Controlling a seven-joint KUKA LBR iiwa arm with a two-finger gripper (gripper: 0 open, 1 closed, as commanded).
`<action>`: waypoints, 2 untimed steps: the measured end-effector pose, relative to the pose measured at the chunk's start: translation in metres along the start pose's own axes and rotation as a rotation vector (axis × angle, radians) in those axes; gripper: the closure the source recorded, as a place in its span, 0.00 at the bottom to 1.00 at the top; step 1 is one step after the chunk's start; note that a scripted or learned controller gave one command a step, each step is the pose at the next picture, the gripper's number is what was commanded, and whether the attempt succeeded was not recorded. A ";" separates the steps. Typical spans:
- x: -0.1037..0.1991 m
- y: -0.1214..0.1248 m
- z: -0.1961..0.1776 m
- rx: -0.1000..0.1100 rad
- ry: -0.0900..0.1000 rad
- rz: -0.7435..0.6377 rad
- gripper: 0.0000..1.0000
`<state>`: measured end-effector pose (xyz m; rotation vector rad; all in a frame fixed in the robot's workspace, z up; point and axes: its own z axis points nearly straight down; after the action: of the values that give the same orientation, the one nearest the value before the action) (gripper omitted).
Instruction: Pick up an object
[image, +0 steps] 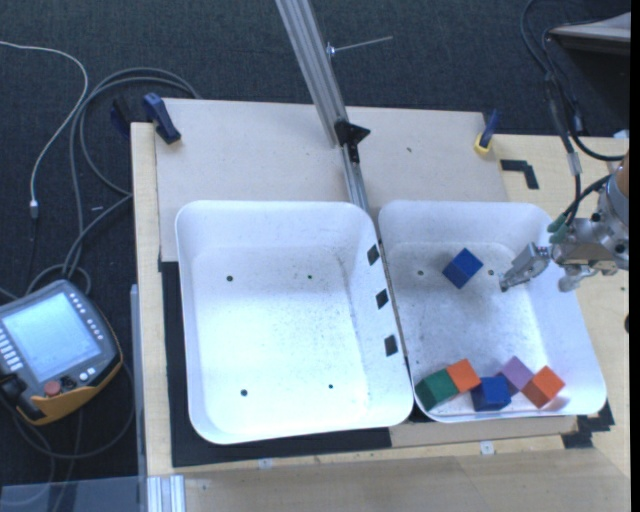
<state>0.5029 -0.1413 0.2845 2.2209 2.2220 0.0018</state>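
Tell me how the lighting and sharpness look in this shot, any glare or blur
Camera view: even, soft light; the white bins are bright but keep their speckles, with no hard glare; the blue cube and the cluster of blocks look reasonably crisp with faint shadows; the claw at the right looks slightly soft.

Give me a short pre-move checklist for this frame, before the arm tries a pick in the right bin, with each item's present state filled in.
1. A target stands apart: ok. The blue cube sits alone in the right bin.
2. Gripper over the right bin: ok, at its right side, beside the blue cube, not above it.
3. Nothing between the fingers: ok, no object shows there.
4. Other blocks easy to grasp: not ok. The green cube, orange cube, second blue cube, purple cube and second orange cube crowd the near wall.
5. Finger opening: cannot tell.
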 end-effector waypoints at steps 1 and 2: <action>-0.007 0.126 0.073 -0.001 -0.002 -0.003 0.00; 0.005 0.099 0.026 -0.006 -0.002 -0.002 0.00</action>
<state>0.6022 -0.1360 0.2590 2.2151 2.2197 0.0064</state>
